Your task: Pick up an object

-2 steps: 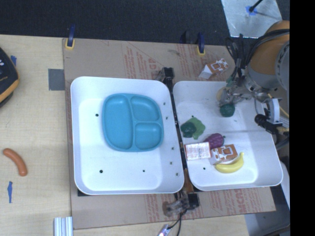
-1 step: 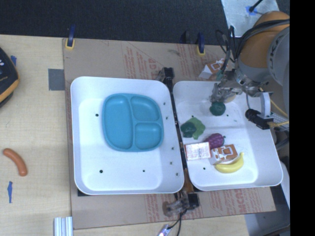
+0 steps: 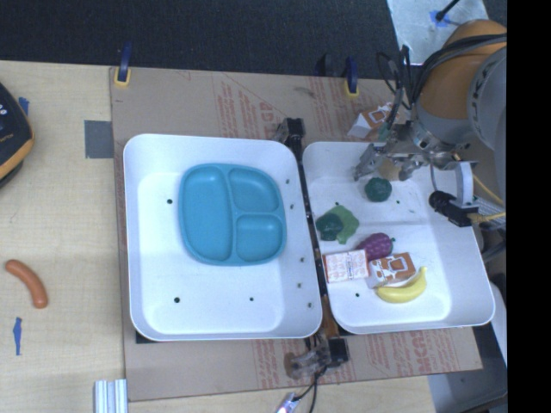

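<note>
My gripper (image 3: 384, 172) hangs over the far part of the right bin (image 3: 456, 256), its two fingers spread apart and open. A small dark green ball (image 3: 377, 189) lies on the bin floor just in front of the fingertips, not clasped by them. Nearer the front of the same bin lie a green broccoli-like toy (image 3: 336, 224), a purple bunch of grapes (image 3: 376, 246), a red and white carton (image 3: 346, 266), an orange and white packet (image 3: 394, 269) and a yellow banana (image 3: 402, 288).
The left bin (image 3: 155, 256) holds a blue divided plate (image 3: 232, 213). An orange sausage toy (image 3: 27, 283) lies on the bench at far left, and a black and yellow item (image 3: 9, 136) sits at the left edge. Cables and a black connector (image 3: 452, 206) hang by the wrist.
</note>
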You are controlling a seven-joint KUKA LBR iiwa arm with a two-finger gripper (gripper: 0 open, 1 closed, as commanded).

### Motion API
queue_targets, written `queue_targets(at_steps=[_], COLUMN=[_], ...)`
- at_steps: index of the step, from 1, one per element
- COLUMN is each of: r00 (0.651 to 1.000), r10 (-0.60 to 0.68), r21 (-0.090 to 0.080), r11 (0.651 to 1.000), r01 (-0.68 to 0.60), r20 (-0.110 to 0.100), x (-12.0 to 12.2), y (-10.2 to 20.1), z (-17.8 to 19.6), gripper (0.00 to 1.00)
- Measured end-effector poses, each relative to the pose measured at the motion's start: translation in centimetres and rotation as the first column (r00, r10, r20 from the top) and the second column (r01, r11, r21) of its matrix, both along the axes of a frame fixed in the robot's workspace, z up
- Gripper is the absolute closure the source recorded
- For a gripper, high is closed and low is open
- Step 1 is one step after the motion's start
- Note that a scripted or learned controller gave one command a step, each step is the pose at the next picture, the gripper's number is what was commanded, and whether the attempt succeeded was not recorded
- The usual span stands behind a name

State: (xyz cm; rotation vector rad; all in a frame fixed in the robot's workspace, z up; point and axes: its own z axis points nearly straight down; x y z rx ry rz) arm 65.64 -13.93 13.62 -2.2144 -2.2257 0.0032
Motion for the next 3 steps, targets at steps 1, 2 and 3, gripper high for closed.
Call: queue_targets(at_steps=[1, 2, 3], r00=[1.000, 1.000, 1.000], r10=[-0.001, 0.001, 0.003], r21=[-0.001, -0.001, -0.001], r11=[1.000, 1.000, 1.000], r01=[0.001, -0.001, -0.003], r20=[-0.001, 0.001, 0.000], x=[-1.4, 0.0, 0.0], y=[-4.6, 0.7, 0.6], z=[-4.4, -4.4, -3.3], gripper=[0.00, 0.00, 1.00])
